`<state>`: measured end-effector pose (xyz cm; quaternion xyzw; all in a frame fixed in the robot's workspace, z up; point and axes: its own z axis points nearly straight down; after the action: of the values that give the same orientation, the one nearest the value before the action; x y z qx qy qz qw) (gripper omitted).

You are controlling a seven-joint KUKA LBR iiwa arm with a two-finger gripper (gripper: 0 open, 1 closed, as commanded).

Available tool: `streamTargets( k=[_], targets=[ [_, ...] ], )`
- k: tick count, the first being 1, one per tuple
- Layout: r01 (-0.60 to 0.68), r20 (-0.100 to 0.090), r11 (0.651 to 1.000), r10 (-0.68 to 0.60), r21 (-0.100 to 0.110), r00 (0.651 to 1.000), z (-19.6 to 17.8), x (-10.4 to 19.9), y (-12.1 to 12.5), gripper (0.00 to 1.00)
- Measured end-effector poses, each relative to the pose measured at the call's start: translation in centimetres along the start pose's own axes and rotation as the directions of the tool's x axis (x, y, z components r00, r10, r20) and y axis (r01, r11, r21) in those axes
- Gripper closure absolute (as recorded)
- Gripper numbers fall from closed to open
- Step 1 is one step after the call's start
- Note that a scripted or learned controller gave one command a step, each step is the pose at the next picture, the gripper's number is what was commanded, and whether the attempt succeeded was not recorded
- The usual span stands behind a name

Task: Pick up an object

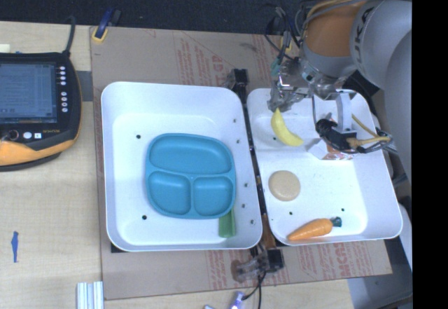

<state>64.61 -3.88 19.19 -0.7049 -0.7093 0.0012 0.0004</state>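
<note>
Yellow banana (284, 129) is what you want to look at first: it's small, curved, w/ one tip pointing up toward the far wall of the right bin (378, 220) and the other end curling toward the bin's middle. It lies flat on the white floor, near the far left corner of that bin. Just above its top tip you see the gripper (283, 94), hanging right over that end, very close to it, maybe touching, but you can't tell from here. How wide the tool is spread you can't tell either, and nothing shows clearly in its grasp. The arm (350, 13) comes in from the right, grey w/ its orange band up top, wrist bent down into the bin's far end. Also in the right bin: a round tan disc (285, 185) near the middle and an orange carrot (311, 229) by the near wall. Over in the left bin (119, 160) a blue divided plate (189, 174) sits in the middle, w/ a green block (227, 225) just beside its near right corner.
</note>
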Motion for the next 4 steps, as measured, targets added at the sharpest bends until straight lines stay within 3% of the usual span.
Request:
streamTargets(
  k=[1,2,3,4],
  targets=[
    [0.000,0.001,1.000,0.000,0.000,1.000,0.0,2.0,1.0,1.00],
    [0.002,0.001,1.000,-0.002,0.002,1.000,-1.3,4.5,-2.7,1.00],
    [0.002,0.001,1.000,-0.002,0.003,1.000,0.1,9.2,-6.9,1.00],
    [-0.003,0.000,1.000,0.003,0.000,1.000,-7.6,4.6,-9.4,1.00]
  ],
)
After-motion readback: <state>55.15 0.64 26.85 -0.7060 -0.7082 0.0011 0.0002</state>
